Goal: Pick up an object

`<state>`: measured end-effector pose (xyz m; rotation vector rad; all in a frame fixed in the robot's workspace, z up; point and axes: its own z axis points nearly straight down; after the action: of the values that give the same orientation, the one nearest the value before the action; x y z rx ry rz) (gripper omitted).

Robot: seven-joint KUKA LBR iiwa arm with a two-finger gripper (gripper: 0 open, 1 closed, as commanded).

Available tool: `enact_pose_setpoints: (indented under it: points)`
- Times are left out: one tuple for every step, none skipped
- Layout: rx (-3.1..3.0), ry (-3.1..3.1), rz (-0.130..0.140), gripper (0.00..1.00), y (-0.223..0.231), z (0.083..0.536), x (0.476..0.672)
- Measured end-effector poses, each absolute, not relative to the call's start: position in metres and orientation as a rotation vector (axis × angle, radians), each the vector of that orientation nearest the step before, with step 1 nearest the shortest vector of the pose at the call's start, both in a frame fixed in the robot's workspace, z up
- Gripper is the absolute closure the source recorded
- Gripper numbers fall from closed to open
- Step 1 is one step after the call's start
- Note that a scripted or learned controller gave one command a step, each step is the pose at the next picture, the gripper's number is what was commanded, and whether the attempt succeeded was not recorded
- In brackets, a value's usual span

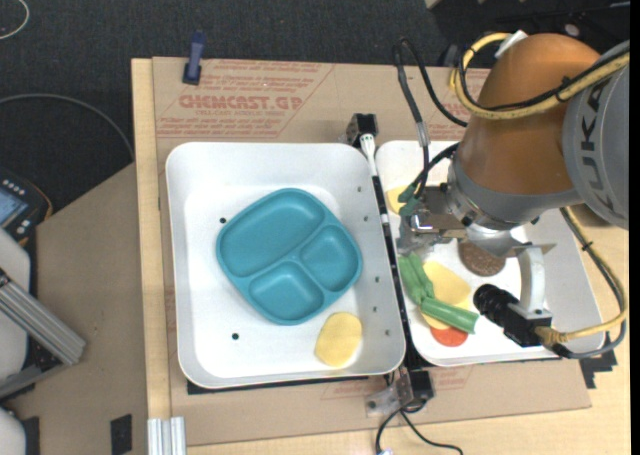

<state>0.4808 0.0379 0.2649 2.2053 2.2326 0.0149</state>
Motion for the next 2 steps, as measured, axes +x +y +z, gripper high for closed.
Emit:
enact_pose_setpoints:
  points:
    - [2.214, 2.225, 0.005, 1.0, 0.077, 0.201, 0.56]
    - [2.209, 2.216, 0.028, 1.0, 0.089, 0.464, 0.569]
